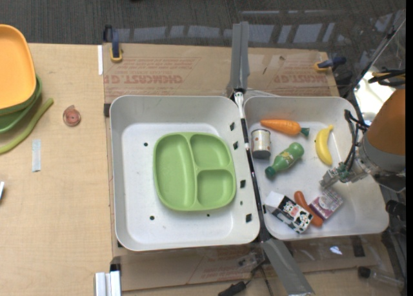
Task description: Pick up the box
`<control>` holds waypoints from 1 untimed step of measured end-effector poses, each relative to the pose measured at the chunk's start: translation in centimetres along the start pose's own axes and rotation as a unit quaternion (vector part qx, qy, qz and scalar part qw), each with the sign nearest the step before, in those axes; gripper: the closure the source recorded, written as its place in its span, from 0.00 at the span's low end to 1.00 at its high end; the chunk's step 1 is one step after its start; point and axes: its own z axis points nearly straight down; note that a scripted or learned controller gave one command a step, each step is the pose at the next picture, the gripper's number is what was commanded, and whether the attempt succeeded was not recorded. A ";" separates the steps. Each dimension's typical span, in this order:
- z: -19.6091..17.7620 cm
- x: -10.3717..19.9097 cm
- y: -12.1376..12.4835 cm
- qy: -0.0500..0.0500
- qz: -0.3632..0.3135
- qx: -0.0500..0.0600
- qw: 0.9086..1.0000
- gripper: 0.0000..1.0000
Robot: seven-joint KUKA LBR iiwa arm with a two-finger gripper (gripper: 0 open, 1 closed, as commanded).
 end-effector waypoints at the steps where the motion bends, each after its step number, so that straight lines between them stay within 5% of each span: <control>1: -7.0 3.3 -0.3 0.000 0.103 0.001 0.995 1.00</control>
